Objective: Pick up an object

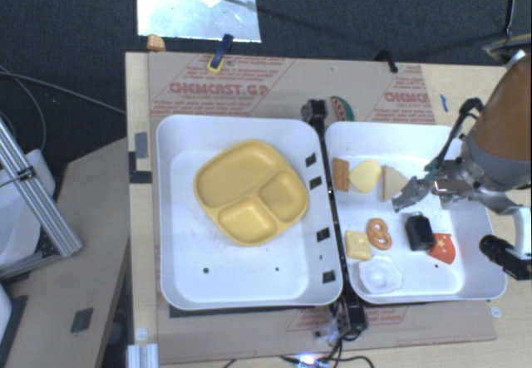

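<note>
My gripper (414,202) hangs low over the middle of the right bin (474,138), below the grey arm with its orange band (509,121). Toy food lies around it. To its left are a tan wedge (392,183), a pale yellow round piece (364,176) and a brown slab (340,174). A pretzel (378,233), a yellow cheese block (357,246) and a white piece (380,276) lie toward the front. A black block (420,233) and a red-orange piece (444,248) sit just below the gripper. I see nothing held in the gripper.
The left bin (179,275) holds a yellow divided plate (250,192). A black divider with clips (326,192) runs between the bins. A black part (504,256) sticks in at the right bin's front right corner.
</note>
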`<state>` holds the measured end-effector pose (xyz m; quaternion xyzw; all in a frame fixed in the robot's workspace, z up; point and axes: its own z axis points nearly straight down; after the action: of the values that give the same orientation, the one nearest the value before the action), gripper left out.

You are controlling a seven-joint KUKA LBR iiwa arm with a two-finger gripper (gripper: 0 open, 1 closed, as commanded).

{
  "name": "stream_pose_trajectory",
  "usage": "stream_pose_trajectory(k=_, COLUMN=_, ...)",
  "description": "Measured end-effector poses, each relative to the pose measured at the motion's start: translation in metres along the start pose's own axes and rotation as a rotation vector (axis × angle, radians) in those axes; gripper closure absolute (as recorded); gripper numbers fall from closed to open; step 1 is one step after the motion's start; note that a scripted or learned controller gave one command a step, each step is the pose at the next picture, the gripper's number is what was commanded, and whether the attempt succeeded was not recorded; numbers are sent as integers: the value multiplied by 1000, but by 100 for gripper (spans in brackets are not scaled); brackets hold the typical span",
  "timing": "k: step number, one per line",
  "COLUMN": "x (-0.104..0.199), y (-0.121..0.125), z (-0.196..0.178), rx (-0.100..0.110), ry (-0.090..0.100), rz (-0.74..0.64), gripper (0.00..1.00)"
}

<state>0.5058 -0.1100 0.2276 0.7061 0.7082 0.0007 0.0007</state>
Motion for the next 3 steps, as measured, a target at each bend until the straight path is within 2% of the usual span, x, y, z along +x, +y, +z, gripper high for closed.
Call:
stream_pose_trajectory(k=1, x=36, y=-18, z=-88, rx=-9, ry=0, rz=-5, gripper=0)
stream_pose_trajectory(k=2, x=43, y=-18, z=-287, rx=-21, ry=-2, rz=-4, gripper=0)
stream_pose_trajectory(k=3, x=43, y=-18, z=-289, rx=-7, ry=-2, rz=-7, gripper=100)
